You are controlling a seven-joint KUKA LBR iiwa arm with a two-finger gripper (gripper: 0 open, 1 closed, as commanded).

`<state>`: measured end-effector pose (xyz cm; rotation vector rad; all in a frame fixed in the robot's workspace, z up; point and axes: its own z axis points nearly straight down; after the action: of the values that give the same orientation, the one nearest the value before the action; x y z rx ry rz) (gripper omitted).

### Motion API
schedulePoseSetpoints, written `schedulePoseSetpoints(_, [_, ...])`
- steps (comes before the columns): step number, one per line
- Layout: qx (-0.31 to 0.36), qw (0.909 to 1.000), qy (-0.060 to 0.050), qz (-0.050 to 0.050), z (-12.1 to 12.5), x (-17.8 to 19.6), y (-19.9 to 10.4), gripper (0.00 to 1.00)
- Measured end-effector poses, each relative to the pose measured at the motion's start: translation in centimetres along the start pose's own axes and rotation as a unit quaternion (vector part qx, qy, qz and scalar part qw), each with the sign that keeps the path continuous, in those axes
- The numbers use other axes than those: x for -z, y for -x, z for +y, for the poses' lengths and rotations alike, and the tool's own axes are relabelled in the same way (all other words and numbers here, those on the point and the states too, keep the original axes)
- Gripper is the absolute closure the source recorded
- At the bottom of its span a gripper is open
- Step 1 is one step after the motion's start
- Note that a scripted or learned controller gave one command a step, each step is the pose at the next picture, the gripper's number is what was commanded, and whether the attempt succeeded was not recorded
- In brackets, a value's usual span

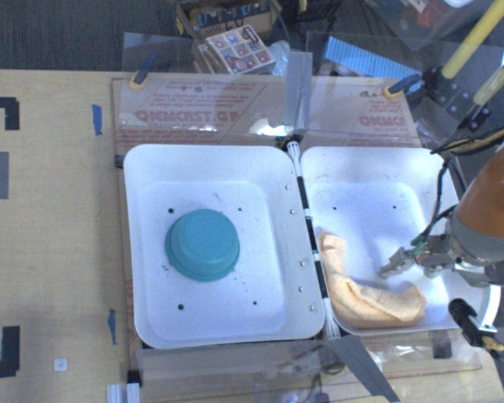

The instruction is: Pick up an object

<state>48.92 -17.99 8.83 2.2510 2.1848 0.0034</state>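
Observation:
A tan, soft-looking curved object (368, 300) lies in the right bin (361, 159), along its left wall and front edge. An upturned teal bowl (203, 243) sits in the middle of the left bin (139, 225). My gripper (397, 264) hangs low over the right bin's right side, just above and to the right of the tan object's far end, apart from it. Nothing shows in its grasp. The arm's orange band (491, 196) rises behind it at the right edge.
A raised divider (307, 225) with small bolts separates the two bins. Clear plastic sheets (235, 112) and metal brackets stand behind the bins. Cables and a black clamp (466, 317) hang by the arm at the right bin's front right corner.

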Motion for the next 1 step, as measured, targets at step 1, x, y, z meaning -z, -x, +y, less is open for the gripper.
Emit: schedulePoseSetpoints(1, [-0.091, 0.9959, 0.001, -0.001, 2.73, -0.04, -0.88, 0.00])
